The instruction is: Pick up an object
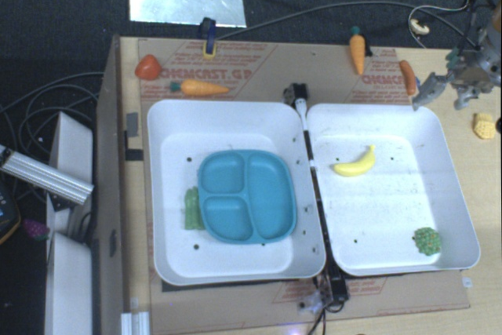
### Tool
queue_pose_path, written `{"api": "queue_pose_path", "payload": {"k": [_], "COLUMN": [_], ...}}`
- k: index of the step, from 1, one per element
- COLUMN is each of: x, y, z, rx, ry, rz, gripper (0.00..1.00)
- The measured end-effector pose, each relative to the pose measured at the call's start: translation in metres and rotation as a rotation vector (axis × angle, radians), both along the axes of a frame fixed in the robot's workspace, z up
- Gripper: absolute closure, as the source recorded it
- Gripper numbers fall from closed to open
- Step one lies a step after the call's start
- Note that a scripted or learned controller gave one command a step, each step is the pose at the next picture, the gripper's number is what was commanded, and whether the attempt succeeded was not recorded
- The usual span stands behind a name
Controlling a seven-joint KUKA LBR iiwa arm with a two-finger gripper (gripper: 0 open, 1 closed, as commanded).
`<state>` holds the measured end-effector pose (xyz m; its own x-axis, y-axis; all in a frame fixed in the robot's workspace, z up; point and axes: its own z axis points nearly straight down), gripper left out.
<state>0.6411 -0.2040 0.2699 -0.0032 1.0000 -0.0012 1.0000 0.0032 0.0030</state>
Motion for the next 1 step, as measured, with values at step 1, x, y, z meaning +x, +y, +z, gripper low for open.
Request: {"api": "queue_pose_path", "payload": {"k": [1], "x": [0.0078], "y": [0.0426], "z": [-0.0780], "rx": [0.002], "ry": [0.003], "rz": [0.002], "gripper": [0.00]}}
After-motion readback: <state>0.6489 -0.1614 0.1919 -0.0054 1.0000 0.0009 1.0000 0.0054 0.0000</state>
